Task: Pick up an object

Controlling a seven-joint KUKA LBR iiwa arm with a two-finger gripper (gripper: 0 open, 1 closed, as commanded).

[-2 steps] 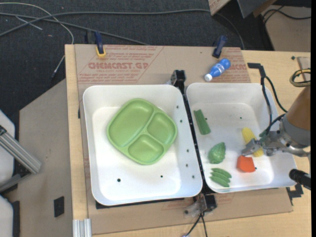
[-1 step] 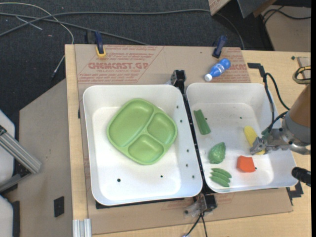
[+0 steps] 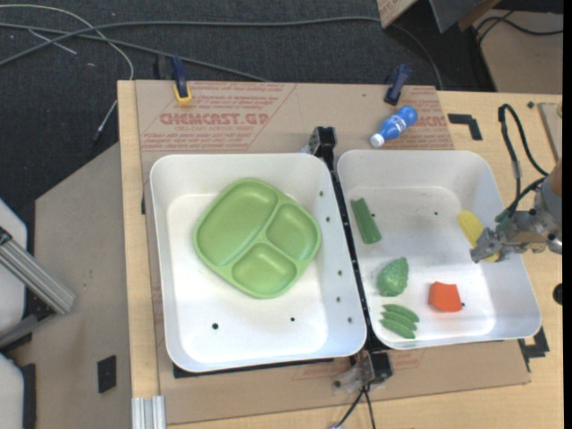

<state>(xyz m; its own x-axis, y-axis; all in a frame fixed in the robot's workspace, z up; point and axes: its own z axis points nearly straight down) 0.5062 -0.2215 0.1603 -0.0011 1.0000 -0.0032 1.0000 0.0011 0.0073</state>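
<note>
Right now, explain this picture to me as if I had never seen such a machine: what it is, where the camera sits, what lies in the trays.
One camera looks down at a slant on a cardboard-topped bench bearing two shallow white bins. The machine is a robot arm reaching in from the picture's right; its grasping end, the pincer, hangs at the right bin's right wall, beside a small yellow piece. I see nothing gripped in it, and its fingers are too small to read. The left bin holds a green divided plate. The right bin holds toy foods: a green stick, a leafy green piece, a green pod and an orange block. A small blue and white bottle lies on the bench behind the bins.
</note>
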